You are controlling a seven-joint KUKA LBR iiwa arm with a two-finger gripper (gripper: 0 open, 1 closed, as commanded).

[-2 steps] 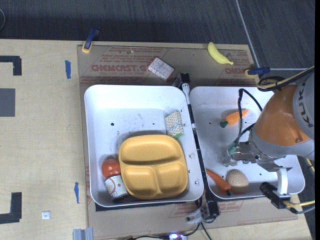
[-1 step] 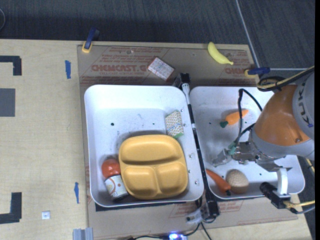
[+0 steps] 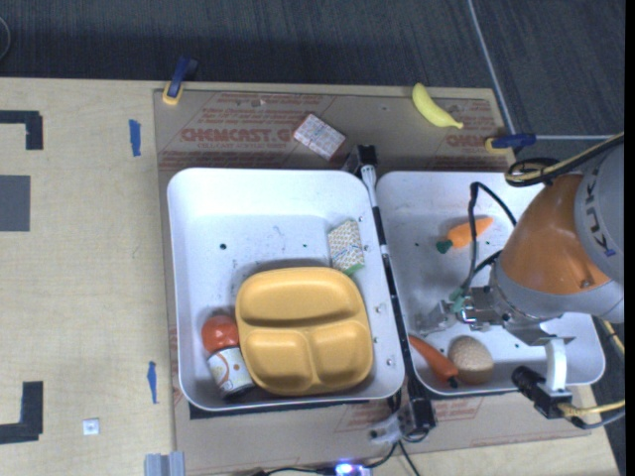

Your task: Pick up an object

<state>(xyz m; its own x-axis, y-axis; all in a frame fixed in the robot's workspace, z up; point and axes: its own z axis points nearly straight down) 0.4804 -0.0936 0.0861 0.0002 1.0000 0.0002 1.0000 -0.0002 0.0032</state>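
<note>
**Camera view: gripper lowered into the right bin**

The gripper (image 3: 448, 312) is being held low in the right bin (image 3: 417, 201); its finger state cannot be told. A beige egg-shaped object (image 3: 470, 356) is lying just below the fingers, an orange carrot (image 3: 433, 357) beside it.

grey arm (image 3: 605, 216), orange band (image 3: 551, 241), black cables (image 3: 483, 236)

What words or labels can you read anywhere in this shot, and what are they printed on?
"CHEMCAST", red print on the cardboard sheet behind the left bin; the letters after it are hidden by a small patterned packet.
"KU", on the arm's grey body, cut off at the frame edge.
More red print on the cardboard, too blurred to read.
</note>
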